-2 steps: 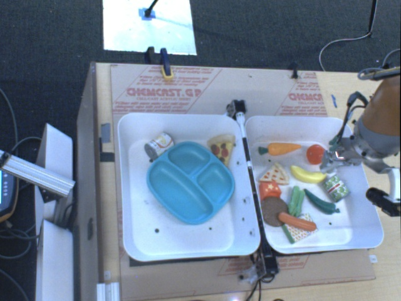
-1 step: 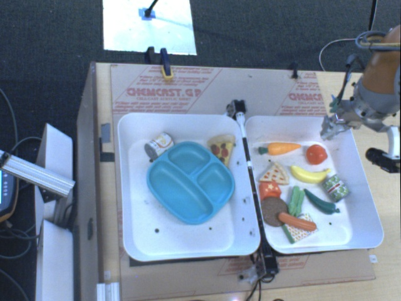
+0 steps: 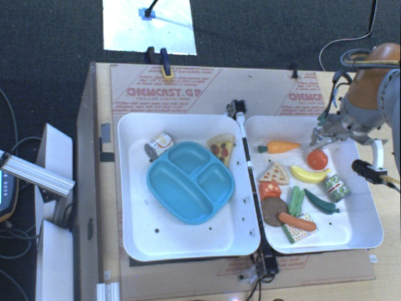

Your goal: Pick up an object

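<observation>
Camera view shows the jaws of the gripper low over the back of the right bin, just above and beside a red tomato. Whether they are spread or pressed together I cannot tell, since the metal tips blur into one another, and nothing can be seen between them. The arm comes in from the right edge, its orange band uppermost and the grey wrist bent down and leftward toward the bin.

Near the tomato lie an orange carrot to its left, a yellow banana just below, and a small green-labelled can further right. Further forward are a pizza slice, a red piece, a brown round patty, green pods, a dark green cucumber and a second carrot.

In the left bin sits a blue divided plate, with a tipped can at its upper left and another pizza slice at its upper right. Both bins rest on the bench.
</observation>
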Controlling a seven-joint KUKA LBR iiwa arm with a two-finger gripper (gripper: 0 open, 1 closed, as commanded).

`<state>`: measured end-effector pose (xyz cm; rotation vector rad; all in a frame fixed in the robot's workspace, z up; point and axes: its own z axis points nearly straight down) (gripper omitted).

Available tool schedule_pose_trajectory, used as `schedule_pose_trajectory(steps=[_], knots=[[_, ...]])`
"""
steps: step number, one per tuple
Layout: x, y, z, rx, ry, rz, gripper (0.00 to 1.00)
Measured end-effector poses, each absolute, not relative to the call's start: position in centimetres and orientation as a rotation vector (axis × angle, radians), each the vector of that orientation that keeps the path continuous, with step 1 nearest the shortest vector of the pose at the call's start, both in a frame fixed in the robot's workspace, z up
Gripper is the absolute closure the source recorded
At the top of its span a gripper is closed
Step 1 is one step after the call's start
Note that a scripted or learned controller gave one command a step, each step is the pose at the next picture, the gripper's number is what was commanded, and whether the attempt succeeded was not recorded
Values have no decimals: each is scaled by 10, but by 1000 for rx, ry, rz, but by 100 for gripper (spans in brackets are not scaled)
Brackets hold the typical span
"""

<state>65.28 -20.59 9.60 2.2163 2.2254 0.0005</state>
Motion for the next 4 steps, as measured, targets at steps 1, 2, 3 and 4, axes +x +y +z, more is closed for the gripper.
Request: schedule_pose_trajectory(steps=[1, 2, 3, 4], knots=[[599, -204, 180, 2216, 2219, 3, 100], [598, -204, 179, 2218, 2221, 2, 0], [587, -181, 84, 2218, 2223, 2, 0], [588, -181, 95, 2215, 2222, 4, 100]])
